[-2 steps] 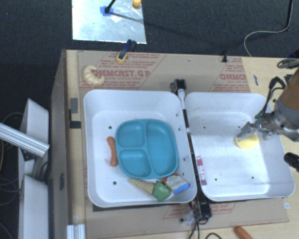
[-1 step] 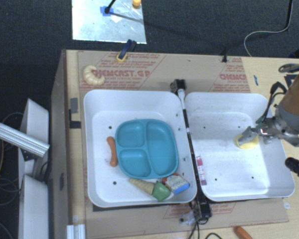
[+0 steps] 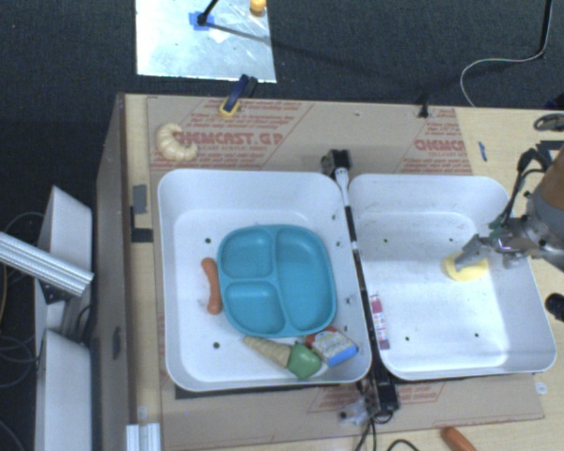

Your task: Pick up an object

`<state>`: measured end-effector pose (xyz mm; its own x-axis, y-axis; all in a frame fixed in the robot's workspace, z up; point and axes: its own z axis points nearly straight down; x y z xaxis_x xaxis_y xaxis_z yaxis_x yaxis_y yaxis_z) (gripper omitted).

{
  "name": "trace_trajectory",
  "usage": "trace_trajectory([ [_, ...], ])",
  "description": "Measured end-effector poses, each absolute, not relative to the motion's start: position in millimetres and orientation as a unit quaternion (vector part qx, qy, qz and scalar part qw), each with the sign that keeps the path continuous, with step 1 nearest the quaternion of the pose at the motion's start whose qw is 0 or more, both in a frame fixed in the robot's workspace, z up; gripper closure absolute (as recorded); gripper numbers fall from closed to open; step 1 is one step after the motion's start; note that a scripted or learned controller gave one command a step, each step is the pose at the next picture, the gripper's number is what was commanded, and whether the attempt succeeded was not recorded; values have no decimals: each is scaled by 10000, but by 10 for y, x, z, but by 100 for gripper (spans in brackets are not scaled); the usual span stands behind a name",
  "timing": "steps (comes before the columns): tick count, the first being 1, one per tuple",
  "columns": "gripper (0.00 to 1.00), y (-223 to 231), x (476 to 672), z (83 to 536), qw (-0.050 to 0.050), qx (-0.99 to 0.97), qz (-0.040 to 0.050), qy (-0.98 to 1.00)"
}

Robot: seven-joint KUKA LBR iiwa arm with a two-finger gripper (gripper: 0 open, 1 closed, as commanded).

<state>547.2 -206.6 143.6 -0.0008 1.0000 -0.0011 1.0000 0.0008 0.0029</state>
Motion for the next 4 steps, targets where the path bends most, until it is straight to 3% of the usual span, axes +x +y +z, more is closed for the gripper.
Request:
trace_trajectory([
  [1,0,-2063,5430,1215,3,7067,2,7075],
  [2,0,-2064,5413,1246,4,7068,4,7074],
  [3,0,-2063,5515,1273,13,7057,9,7085],
  [4,0,-2064,5463,1236,7,7064,3,7078],
])
